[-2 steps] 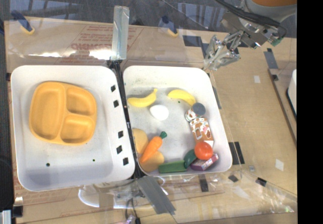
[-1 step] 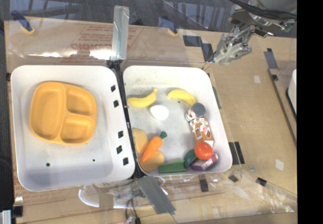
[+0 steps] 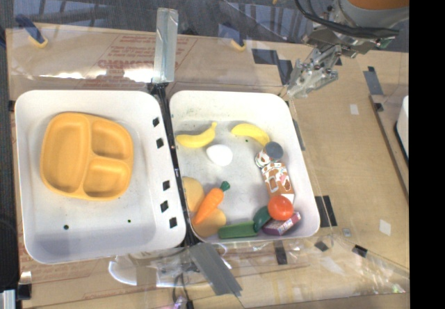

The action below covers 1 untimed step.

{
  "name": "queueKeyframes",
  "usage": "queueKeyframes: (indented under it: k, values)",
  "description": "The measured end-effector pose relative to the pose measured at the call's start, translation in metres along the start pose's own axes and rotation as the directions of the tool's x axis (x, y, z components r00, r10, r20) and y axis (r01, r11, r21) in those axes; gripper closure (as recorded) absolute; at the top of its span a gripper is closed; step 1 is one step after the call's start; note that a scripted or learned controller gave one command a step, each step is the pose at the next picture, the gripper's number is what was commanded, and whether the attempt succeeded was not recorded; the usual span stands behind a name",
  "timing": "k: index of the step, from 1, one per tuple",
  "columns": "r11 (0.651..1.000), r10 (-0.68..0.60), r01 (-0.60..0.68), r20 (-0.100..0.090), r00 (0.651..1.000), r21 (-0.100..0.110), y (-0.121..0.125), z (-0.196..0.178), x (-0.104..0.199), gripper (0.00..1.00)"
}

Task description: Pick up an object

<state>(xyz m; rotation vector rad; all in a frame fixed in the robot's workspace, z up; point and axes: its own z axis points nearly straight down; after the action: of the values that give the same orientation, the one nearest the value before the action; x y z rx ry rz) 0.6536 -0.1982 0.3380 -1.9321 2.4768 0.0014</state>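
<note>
Right bin [image 3: 300,161], front: cucumber [image 3: 236,230], tomato [image 3: 280,207], carrot [image 3: 210,204], a purple item in the front right corner.
Right bin, middle: snack packet [image 3: 276,175], white egg [image 3: 220,155].
Right bin, back: two bananas [image 3: 196,138] [image 3: 250,133], the toys nearest the gripper.
Left bin [image 3: 28,161]: yellow divided tray [image 3: 86,156].
Gripper [image 3: 306,81]: beyond the right bin's back right corner, clear of every toy; nothing between its fingers; cannot tell how far they are parted.

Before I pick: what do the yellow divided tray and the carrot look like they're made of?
Yellow three-compartment tray: probably moulded plastic, matte, with smooth rounded walls and even colour. Orange carrot with green top: looks like toy plastic, uniform colour with a slight sheen; can't rule out rubber.
</note>
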Motion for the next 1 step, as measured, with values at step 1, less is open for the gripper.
queueKeyframes:
  k: [1]
  values:
    - [0.999,0.049,-0.049,0.002,0.999,-0.001,0.0204,0.0355,-0.0842,1.0]
